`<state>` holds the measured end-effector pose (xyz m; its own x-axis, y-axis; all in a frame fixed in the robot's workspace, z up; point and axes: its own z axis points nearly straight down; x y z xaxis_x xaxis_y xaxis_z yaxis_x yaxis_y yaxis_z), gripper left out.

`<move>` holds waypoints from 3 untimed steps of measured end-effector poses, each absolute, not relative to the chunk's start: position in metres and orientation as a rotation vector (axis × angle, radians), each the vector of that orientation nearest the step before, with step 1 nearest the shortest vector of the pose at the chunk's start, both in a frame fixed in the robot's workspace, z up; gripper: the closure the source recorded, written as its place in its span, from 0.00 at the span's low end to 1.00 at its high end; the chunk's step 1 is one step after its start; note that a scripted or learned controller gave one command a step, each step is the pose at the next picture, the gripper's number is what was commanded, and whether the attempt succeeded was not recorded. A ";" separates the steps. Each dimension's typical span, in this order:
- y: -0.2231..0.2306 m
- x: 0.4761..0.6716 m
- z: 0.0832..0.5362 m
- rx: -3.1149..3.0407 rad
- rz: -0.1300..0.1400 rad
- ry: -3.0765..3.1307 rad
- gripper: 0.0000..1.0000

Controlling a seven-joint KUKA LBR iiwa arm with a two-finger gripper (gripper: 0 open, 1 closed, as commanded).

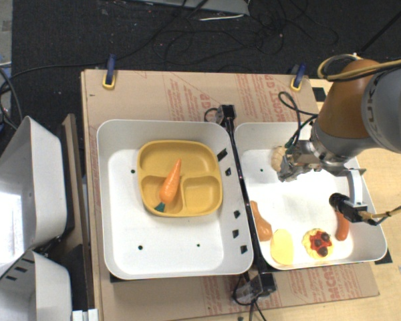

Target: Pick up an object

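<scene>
Camera view, from above the desk (187, 89): two white bins side by side. At frame right, claw (289, 169) lowered into the right bin (377, 246), just beside a pale beige lump (278, 156) near its upper left corner; cannot tell how far open, nor whether gripping anything. Along the bin's lower edge: orange drumstick-shaped piece (260, 223), yellow piece (282, 246), small tart (319, 242), reddish sausage (342, 228). In the left bin (113, 179), a yellow divided plate (200, 196) carrying a carrot (170, 181).

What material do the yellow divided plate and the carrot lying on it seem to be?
Yellow divided plate: likely moulded plastic, matte to slightly glossy, with an even colour and rounded rims. Carrot: probably a plastic toy, given its smooth, uniform orange surface and green tip.
</scene>
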<state>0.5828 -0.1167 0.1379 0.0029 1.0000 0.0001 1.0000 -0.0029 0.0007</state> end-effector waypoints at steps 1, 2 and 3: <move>-0.115 0.584 0.181 2.216 0.004 2.221 1.00; -0.115 0.585 0.234 2.215 0.005 2.221 1.00; -0.072 0.573 0.230 2.216 0.000 2.230 1.00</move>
